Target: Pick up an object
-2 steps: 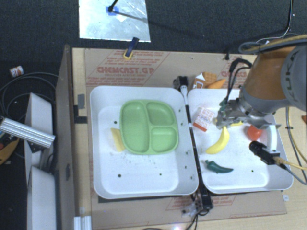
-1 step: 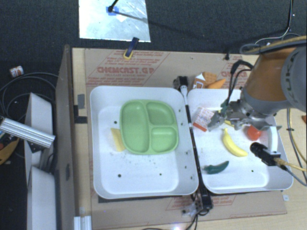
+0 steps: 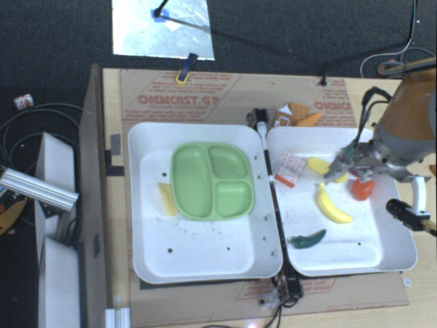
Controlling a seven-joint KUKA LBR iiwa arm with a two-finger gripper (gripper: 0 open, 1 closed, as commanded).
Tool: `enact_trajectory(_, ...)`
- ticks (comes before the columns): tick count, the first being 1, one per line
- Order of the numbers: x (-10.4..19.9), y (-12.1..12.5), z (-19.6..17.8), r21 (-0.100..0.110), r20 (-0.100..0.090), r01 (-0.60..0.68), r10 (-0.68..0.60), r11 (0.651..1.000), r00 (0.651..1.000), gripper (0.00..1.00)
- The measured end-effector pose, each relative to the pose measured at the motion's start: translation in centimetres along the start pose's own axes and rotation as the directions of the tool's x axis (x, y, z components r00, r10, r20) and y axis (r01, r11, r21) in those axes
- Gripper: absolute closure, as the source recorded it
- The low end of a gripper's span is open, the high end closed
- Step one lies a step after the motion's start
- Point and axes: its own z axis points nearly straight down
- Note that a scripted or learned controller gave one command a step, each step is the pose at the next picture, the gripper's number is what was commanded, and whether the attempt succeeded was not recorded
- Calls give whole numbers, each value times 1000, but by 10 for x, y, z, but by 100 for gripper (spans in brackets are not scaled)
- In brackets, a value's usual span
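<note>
green plate (image 3: 212, 181): looking like smooth matt plastic
white bins (image 3: 153, 251): showing smooth plastic, faintly glossy
banana (image 3: 332, 206): looking glossy, plasticky
board under the bins (image 3: 205, 96): looking like matt printed cardboard

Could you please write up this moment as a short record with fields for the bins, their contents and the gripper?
left bin: green divided plate, yellow piece at the plate's left edge
right bin: banana, dark green pepper, red item, small yellow item, clear packet with red print
gripper: low over the right bin, between the small yellow item and the red item
held object: none visible
</note>
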Motion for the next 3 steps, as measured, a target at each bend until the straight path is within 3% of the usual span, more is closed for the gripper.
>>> enact_trajectory(1,-11,1,89,-1,-4,4,-4,1000,1000,0)
enact_trajectory(2,-11,2,76,-3,-4,6,-6,1000,1000,100)
enact_trajectory(3,57,9,-56,-15,-5,16,-16,1000,1000,100)
